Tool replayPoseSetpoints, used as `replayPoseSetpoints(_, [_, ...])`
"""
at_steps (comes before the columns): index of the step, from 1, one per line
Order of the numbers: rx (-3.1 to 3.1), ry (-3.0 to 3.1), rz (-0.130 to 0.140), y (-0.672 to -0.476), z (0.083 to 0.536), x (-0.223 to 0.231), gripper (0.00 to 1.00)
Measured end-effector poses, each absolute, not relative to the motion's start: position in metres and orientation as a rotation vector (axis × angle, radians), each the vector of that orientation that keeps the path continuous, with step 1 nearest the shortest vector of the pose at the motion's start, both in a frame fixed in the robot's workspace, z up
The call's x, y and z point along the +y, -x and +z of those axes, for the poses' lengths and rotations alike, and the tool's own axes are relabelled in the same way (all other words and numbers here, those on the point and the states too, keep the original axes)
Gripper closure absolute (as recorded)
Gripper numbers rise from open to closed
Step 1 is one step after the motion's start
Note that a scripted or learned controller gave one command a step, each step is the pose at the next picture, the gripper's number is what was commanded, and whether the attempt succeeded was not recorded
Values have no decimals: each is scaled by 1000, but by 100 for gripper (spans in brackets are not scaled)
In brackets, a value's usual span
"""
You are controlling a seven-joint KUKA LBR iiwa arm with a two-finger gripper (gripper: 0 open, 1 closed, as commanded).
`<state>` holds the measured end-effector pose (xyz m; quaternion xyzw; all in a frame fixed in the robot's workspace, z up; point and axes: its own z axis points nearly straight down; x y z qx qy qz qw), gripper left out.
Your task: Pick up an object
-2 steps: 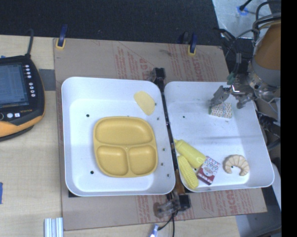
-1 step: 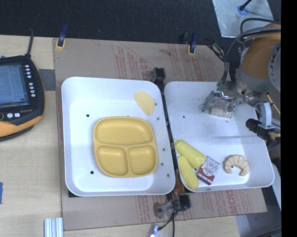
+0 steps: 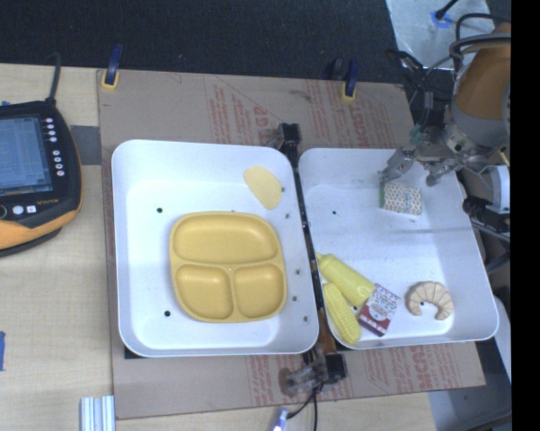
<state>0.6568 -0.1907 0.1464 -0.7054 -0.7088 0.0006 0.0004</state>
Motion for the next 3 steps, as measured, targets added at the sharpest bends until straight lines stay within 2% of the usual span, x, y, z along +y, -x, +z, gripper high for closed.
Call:
replayPoseSetpoints(2, [-2223, 2216, 4, -650, 125, -181, 0])
replayPoseSetpoints(3, [-2223, 2214, 5, -656, 104, -177, 0])
